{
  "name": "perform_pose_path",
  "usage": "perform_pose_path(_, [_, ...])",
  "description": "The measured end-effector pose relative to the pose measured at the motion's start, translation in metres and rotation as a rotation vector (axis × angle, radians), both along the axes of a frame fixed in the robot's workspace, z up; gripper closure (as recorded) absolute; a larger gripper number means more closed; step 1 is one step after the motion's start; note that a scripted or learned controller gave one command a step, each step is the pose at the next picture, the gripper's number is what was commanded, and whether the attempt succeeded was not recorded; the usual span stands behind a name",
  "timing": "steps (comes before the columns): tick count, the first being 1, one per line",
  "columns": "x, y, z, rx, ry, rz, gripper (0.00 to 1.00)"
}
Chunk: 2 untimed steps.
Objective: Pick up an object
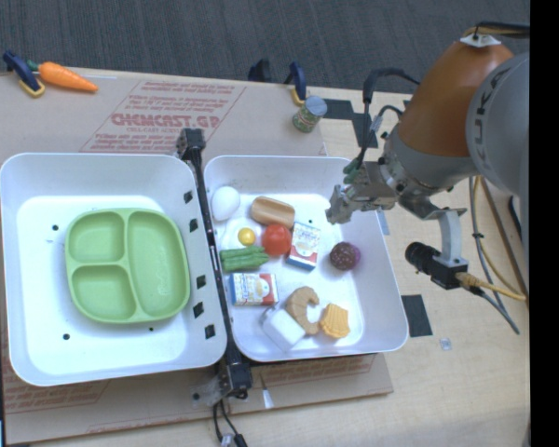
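Gripper [343,205] hovering over the right bin's [391,291] upper right corner, and whether it is open or shut cannot be told from this slant; nothing visible in its grasp. Nearest below it: a dark round berry-like piece [344,256] and a small red-and-white carton [304,246], with a tomato [276,239] and a hot-dog bun [272,211] just beyond. Farther out, an egg [224,202], a green pod [243,259], another carton [253,290], a pretzel [303,307]. The left bin holds a green divided plate [128,265]. Risk, as I judge it: things are packed close, so a descent could nudge neighbours, and the round piece may roll off.
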<state>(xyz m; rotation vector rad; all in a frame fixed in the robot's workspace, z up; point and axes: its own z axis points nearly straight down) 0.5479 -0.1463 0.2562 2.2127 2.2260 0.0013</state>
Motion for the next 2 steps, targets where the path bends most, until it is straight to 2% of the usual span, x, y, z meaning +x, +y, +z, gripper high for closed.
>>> perform_pose_path(1, [-0.036,0.031,-0.013,0.002,0.005,0.001,1.00])
perform_pose_path(2, [0.003,-0.066,0.006,0.000,0.003,-0.003,1.00])
